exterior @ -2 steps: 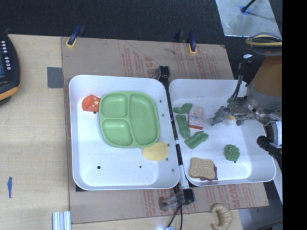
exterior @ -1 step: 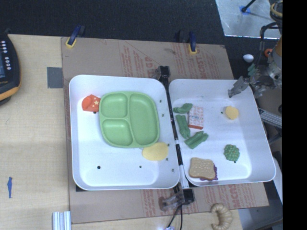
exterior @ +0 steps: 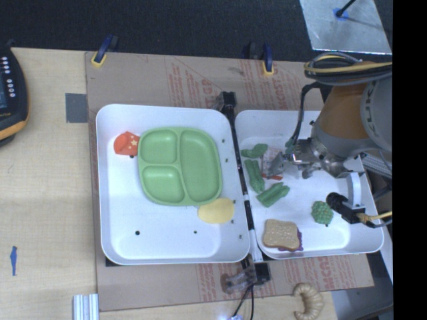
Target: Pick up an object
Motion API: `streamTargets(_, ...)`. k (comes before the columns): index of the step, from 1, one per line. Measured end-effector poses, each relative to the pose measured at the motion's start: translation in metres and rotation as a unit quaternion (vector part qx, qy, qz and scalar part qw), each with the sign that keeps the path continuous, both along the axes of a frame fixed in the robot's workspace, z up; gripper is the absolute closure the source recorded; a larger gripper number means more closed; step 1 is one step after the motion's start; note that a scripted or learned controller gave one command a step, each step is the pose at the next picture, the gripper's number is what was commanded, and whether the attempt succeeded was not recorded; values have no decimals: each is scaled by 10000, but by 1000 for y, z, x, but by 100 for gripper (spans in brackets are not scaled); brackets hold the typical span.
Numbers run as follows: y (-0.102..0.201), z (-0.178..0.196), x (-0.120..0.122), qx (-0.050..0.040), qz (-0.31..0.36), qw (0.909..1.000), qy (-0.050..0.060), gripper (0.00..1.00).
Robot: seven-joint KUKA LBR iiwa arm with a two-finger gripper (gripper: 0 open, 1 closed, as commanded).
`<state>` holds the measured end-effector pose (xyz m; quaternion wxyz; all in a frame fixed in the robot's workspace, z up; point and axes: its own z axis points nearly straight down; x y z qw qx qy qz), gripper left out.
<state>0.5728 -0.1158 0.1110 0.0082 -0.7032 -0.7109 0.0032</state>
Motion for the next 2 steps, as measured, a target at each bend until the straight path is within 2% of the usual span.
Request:
streamTargets(1, 16, -21, -39, -25, -36, 10000, -32, 0)
streamTargets(2, 14, -9, -36, -37, -27, 10000, -49, 100)
